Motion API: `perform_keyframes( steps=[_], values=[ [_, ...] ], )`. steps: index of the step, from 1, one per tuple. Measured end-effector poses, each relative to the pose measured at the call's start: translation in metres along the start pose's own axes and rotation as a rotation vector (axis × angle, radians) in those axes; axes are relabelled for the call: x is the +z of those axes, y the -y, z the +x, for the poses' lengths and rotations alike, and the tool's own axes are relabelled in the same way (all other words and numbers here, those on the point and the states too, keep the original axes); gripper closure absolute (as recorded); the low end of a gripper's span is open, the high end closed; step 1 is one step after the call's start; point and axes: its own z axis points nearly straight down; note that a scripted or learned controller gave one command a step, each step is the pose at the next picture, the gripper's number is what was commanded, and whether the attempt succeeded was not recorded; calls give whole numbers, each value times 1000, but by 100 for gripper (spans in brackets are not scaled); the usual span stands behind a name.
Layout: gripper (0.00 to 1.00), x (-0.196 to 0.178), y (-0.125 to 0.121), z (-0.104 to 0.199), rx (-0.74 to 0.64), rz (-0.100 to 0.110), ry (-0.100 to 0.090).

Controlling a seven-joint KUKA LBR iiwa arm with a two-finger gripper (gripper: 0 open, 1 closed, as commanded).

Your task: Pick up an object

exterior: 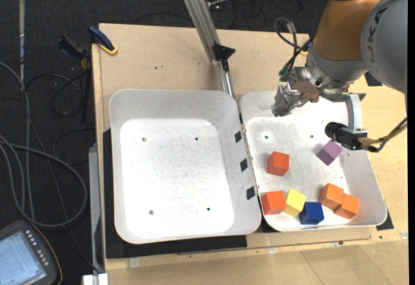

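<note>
While the arm (363, 24) is reaching in from the right, its gripper (285, 101) is hanging over the far end of the right bin (305, 128), w/ nothing visible between the fingers; can't tell if they're spread or pressed together. Blocks are all sitting in that right bin: an orange cube (278, 163) near the middle, a purple block (329, 152) just right of it. Along the near edge, an orange block (273, 202), yellow block (295, 201) and blue block (312, 212) are lying close together, w/ two orange blocks (340, 200) touching at the corner. Left bin (172, 160) is sitting alongside.
</note>
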Motion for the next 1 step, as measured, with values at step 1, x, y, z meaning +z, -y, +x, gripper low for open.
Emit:
perform_keyframes(
  steps=[1],
  values=[
    [100, 5, -18, 46, 2, -1, 1]
  ],
)
